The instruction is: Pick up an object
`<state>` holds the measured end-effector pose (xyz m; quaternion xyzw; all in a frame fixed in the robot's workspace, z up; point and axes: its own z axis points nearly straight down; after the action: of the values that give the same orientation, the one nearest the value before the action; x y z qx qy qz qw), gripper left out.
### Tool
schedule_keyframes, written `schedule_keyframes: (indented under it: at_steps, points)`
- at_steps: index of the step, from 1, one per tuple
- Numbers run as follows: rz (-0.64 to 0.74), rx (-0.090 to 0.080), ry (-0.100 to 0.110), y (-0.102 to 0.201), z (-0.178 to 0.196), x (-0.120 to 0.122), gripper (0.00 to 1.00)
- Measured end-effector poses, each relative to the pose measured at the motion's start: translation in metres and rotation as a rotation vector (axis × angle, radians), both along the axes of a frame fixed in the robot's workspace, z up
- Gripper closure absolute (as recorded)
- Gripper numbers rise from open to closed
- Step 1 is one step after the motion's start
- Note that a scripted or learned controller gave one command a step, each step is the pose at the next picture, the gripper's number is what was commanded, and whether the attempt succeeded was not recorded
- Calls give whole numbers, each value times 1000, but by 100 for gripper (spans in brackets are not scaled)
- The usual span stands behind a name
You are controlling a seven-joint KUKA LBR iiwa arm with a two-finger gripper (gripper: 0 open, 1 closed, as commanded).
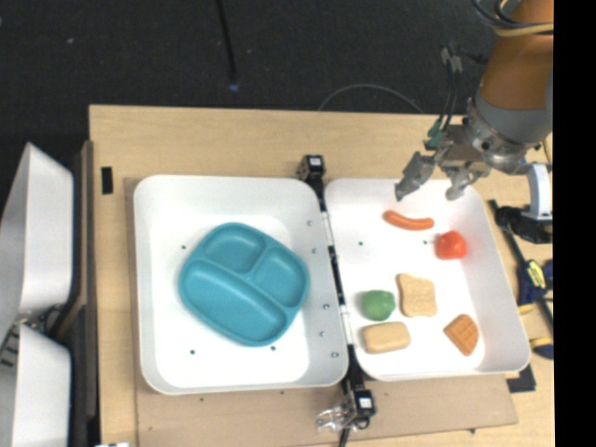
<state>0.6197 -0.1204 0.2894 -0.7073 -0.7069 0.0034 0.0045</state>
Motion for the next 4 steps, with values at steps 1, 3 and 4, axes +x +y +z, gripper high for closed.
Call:
schedule_keyframes:
  at_steps: [1, 3, 4]
  points:
    - [2, -1, -13, 0, 8, 2, 0]
    - [-2, -5, -9, -9, -101, -3, 0]
    - [-2, -4, -8, -15, -153, -13, 0]
